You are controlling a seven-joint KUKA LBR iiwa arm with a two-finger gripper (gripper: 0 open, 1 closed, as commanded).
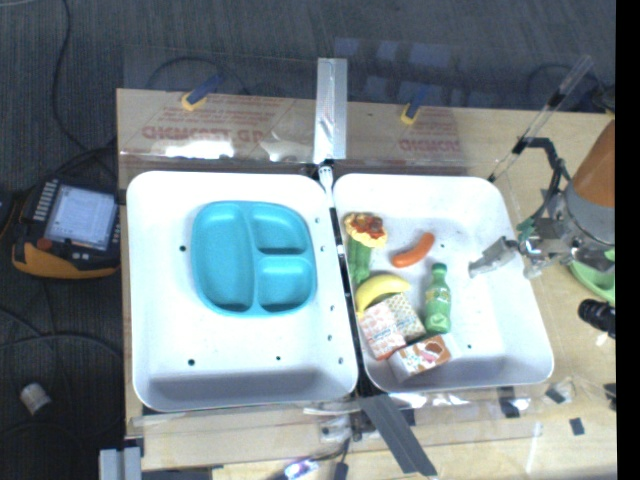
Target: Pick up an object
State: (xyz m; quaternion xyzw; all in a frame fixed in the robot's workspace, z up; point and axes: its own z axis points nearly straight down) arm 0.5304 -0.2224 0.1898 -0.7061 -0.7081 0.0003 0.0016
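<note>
Approach step, nothing grasped yet. The grey arm with the orange band (598, 183) is reaching in over the right rim of the right-hand shallow white plastic bin (480, 200), which I'm using as the landmark. The claw (497, 257) is hanging above bare bin floor near that bin's right wall; can't tell whether it is open or closed, and no object is sitting in it.

Candidate objects are all lying in the left half of the right bin:
- small green plastic bottle (437, 298), closest to the claw, roughly mid-bin
- orange-red toy sausage (413, 249), just above the bottle
- yellow toy banana (380, 288), left of the bottle, touching the printed snack packets (400, 333) below it
- yellow-and-red toy food piece (366, 228), on a green stalk, hard against the bin's left wall

The blue three-compartment plastic tray (254, 256) is sitting in the left white bin (160, 358) beside the landmark.

Judgement: next move is calling for a shift toward the bin's centre and a descent. Bottle or sausage are looking easiest, standing apart from the clutter. Banana and packets are risking a double contact.
</note>
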